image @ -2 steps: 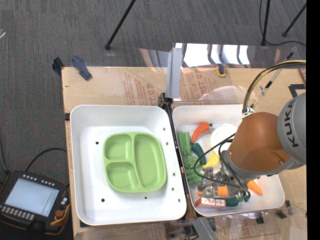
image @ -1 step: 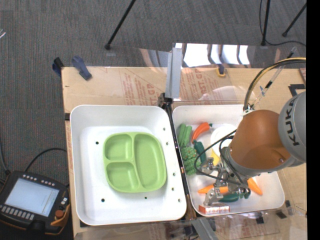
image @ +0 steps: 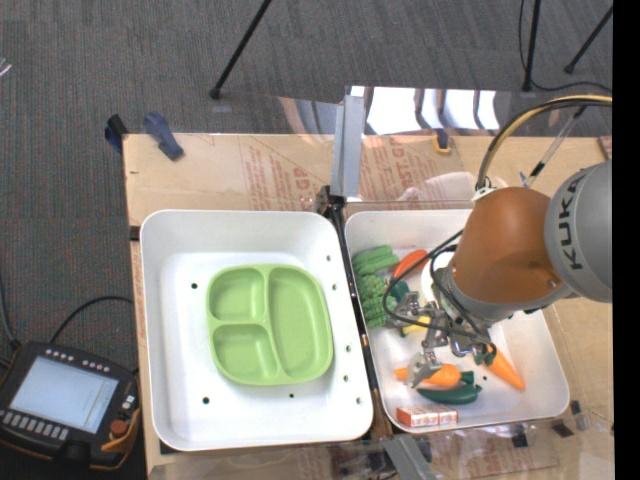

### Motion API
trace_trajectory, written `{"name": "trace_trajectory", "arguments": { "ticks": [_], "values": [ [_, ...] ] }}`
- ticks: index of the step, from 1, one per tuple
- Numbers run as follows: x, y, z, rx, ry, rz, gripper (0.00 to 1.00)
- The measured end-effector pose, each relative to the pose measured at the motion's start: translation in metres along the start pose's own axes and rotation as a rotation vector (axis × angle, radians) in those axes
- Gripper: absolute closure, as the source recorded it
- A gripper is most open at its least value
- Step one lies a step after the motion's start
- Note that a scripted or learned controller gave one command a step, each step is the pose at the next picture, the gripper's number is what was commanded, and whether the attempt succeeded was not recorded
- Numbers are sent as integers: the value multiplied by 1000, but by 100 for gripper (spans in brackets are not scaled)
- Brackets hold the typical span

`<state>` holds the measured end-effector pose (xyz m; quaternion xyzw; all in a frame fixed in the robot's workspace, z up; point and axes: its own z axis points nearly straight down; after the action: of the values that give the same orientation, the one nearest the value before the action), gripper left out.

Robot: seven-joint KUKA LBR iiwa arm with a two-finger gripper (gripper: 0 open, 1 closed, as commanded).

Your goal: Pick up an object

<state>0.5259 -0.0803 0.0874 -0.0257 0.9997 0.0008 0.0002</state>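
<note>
I see an orange carrot [image: 437, 376] in the right bin [image: 553, 368], directly under my end effector [image: 432, 358]; I cannot tell its opening or grip. A green plate [image: 270, 324] fills the left bin [image: 170, 258].

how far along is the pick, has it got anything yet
Done: the arm has reached into the right bin, with the gripper low over the toy pile. In hand: it hangs just above an orange carrot piece beside a dark green piece; no grasp is visible. Left: closing on an object and lifting it.
</note>
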Motion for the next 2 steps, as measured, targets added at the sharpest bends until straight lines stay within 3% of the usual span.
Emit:
{"name": "trace_trajectory", "arguments": {
  "ticks": [1, 2],
  "values": [
    [-53, -13, -1, 0, -2, 46, 0],
    [6, 1, 0, 0, 0, 175, 0]
  ]
}}
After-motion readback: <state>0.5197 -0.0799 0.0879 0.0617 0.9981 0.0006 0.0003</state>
